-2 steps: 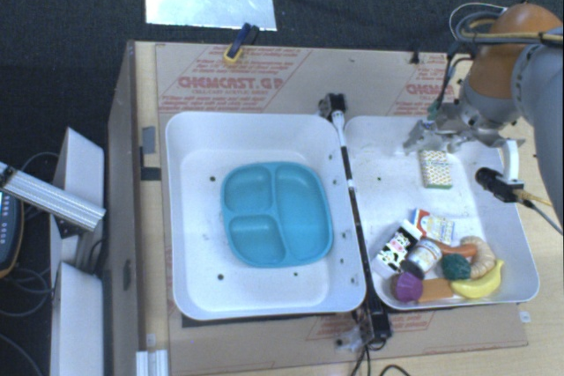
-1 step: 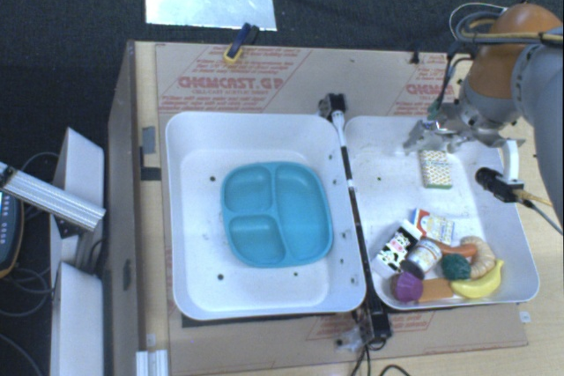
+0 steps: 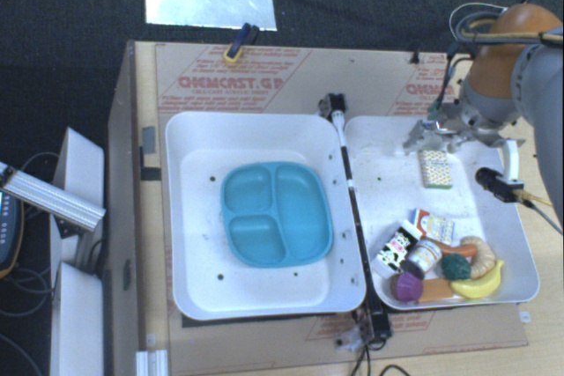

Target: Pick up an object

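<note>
Tool [image 3: 434, 139] hangs just above a pale sponge [image 3: 435, 169] in the right bin [image 3: 379, 145].

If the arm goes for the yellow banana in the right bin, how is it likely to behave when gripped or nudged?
The banana looks like a smooth plastic toy, so probably light and stiff, and possibly slippery. Its curved shape may make it pivot or slide rather than roll when nudged. It lies against the right bin wall, touching the green toy, so neighbours would likely shift too.

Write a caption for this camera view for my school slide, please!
Robot gripper hovers above a sponge in the right bin; a blue tray sits in the left bin.
</note>
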You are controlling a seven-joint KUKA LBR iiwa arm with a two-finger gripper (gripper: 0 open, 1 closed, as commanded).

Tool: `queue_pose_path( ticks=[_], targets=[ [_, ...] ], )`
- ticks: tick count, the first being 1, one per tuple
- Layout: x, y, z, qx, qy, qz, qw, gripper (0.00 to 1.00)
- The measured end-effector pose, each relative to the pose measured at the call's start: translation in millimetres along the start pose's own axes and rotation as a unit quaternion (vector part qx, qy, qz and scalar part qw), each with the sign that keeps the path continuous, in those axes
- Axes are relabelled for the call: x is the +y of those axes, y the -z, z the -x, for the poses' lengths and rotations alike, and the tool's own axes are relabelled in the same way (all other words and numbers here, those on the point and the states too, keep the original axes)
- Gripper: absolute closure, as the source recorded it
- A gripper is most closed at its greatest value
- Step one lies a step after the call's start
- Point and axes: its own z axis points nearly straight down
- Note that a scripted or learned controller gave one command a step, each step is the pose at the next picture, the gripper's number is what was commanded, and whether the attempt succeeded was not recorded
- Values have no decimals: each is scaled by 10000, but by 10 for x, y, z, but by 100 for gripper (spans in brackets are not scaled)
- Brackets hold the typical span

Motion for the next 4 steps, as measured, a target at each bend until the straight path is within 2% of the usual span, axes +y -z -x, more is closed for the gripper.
queue_pose_path(
  ticks=[4],
  targets=[
    [0, 0, 0, 0, 0, 0, 10000, 0]
  ],
)
